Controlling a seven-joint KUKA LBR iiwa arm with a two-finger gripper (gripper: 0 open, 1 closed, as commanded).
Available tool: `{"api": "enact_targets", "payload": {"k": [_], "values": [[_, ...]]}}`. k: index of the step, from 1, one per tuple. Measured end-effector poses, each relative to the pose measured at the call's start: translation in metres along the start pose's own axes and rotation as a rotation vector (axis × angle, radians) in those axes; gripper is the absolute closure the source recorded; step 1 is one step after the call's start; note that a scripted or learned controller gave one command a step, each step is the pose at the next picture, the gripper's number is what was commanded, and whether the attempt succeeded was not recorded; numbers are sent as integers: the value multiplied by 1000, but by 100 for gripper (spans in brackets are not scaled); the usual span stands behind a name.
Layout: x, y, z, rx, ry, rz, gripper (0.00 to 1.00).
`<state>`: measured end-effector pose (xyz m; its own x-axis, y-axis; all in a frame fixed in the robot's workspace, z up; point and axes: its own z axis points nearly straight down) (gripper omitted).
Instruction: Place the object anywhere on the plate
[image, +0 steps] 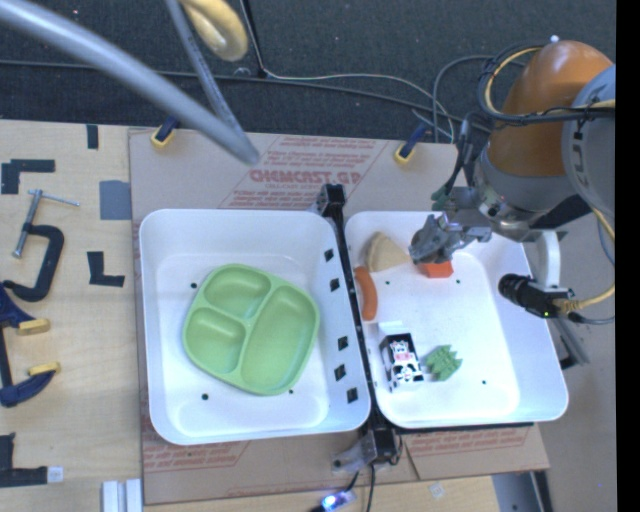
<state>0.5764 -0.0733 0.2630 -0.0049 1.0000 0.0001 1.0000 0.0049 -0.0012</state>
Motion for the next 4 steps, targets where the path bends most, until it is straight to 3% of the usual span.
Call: {"api": "enact_targets", "payload": {"k": [3, 4], "values": [[161, 10, 46, 3, 0, -1, 100], [179, 15, 49, 1, -1, 2, 100]]}}
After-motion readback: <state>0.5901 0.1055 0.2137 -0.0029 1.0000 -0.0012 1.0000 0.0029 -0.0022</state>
